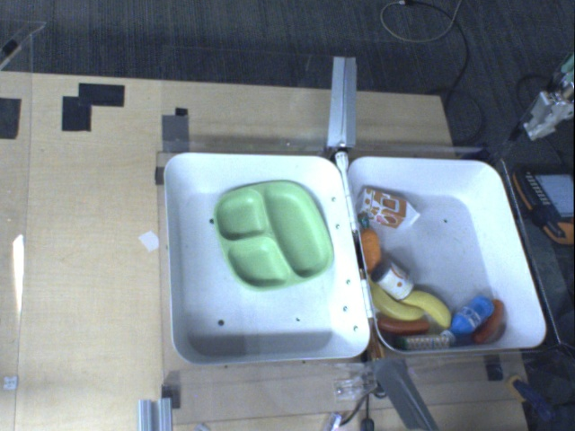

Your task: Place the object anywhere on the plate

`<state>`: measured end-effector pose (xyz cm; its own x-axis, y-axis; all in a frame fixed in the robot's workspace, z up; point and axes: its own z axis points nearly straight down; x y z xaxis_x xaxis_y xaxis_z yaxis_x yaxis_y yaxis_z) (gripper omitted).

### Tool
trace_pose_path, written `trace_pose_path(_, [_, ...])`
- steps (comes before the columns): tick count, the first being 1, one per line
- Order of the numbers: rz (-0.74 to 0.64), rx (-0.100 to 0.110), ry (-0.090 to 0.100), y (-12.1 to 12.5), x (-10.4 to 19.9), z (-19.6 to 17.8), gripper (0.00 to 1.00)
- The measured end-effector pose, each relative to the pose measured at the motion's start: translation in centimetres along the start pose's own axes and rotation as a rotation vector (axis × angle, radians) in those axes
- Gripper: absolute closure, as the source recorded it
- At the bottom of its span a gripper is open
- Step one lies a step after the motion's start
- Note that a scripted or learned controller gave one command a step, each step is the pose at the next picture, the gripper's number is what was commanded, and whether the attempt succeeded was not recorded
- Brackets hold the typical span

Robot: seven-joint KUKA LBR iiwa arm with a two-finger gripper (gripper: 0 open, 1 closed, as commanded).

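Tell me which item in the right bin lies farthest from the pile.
The orange-and-white carton, alone near the bin's upper left; the banana and the rest crowd the lower edge.

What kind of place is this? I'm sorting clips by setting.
Probably a robotics lab bench: two shallow white bins mounted on a pale wooden benchtop, a green sectioned plastic plate in one, toy food such as a yellow banana in the other, loose cable behind.
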<state>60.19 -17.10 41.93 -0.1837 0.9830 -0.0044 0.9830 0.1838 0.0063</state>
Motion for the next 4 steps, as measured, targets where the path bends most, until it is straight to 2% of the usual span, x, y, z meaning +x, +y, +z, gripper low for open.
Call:
trace_pose_path(1, [0.141, 0.007, 0.004, 0.9, 6.0, 15.5, 1.00])
trace_pose_path(2, [-0.006, 0.000, 0.002, 8.0, 6.1, 17.0, 1.00])
trace_pose_path(3, [-0.268, 0.000, 0.004, 4.0, 10.2, 18.0, 1.00])
trace_pose_path(4, [-0.241, 0.001, 0.004, 6.1, 14.4, 23.4, 1.00])
